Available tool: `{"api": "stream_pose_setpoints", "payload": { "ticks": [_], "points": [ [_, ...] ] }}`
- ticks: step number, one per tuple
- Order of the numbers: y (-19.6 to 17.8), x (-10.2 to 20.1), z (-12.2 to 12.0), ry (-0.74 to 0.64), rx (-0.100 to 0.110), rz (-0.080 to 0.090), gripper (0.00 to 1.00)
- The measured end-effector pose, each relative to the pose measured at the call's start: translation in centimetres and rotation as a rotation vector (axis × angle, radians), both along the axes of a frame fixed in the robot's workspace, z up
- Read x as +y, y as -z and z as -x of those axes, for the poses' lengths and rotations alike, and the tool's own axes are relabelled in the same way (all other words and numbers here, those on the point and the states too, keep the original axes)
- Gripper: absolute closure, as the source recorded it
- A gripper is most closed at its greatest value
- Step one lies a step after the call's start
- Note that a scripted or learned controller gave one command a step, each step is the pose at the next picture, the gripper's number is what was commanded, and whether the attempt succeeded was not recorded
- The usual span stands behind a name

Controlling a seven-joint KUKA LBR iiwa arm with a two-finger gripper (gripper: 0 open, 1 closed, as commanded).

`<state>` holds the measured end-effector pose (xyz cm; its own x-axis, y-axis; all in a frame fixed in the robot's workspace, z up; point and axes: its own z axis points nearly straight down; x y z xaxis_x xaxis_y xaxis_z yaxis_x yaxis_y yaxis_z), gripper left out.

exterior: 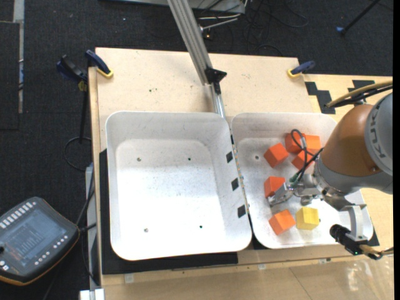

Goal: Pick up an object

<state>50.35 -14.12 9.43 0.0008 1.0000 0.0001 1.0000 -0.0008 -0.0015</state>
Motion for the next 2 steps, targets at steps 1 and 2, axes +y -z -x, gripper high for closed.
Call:
{"api": "stream_pose_setpoints", "payload": {
  "ticks": [1,2],
  "points": [
    [-1.1,0.0,-0.1,0.0,-0.003,0.0,1.0],
    [-6.1,-0.3,0.7,-0.001,-0.007,0.002,1.0]
  ]
}}
